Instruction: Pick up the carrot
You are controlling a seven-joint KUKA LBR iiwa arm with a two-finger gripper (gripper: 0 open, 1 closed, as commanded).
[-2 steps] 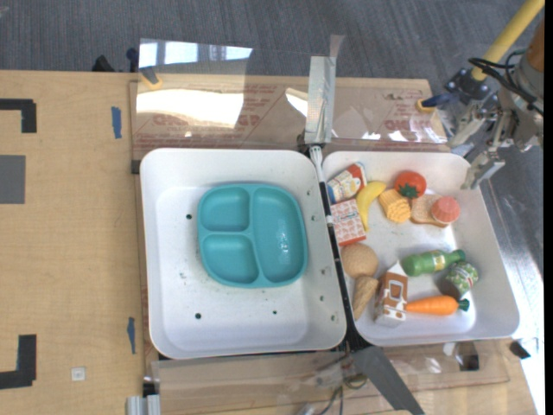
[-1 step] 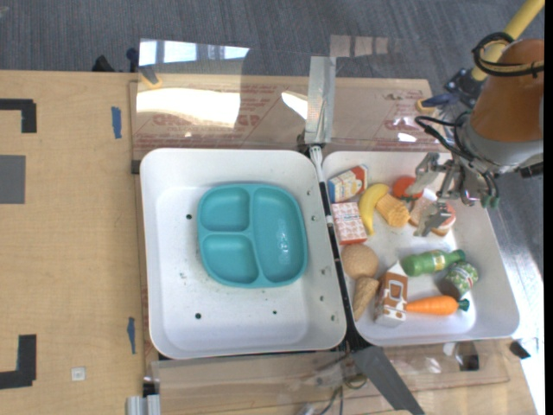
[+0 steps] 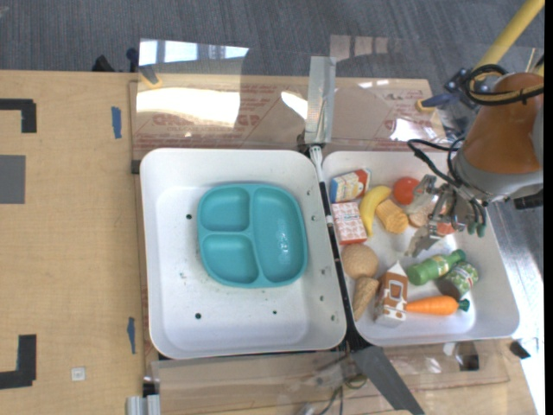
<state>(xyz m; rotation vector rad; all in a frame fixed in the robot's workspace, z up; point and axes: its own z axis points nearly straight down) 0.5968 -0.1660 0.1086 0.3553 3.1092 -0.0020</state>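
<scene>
The carrot point(image 3: 431, 306) lies untouched at the lower right, below the gripper point(image 3: 429, 228), whose opening cannot be told.

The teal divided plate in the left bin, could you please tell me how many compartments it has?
3. The teal divided plastic plate has one compartment at upper left, one at lower left, and one long compartment down its right side; none looks hidden.

Two white bins point(image 3: 164, 232), one teal plate point(image 3: 252, 234), one carrot point(image 3: 432, 306), one banana point(image 3: 372, 207)
</scene>
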